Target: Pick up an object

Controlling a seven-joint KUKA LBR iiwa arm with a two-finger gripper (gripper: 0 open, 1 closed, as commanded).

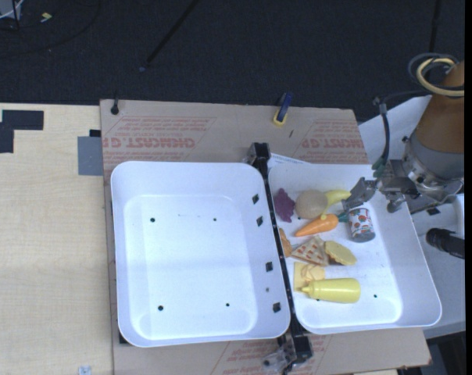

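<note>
One yellow bottle [330, 290] lies on its side at the near end of the right bin [412, 295], long axis left-right, cap end toward the left. Farther back: waffle piece [310, 250], carrot [318, 226], small can [362, 224], purple item [284, 205]. Gripper [359, 194] sits just above the can w/ fingers spread, gripping nothing.

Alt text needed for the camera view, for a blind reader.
The gripper hovers over the right bin, above a small can among toy foods: a carrot and a yellow bottle. The left bin sits alongside.
</note>
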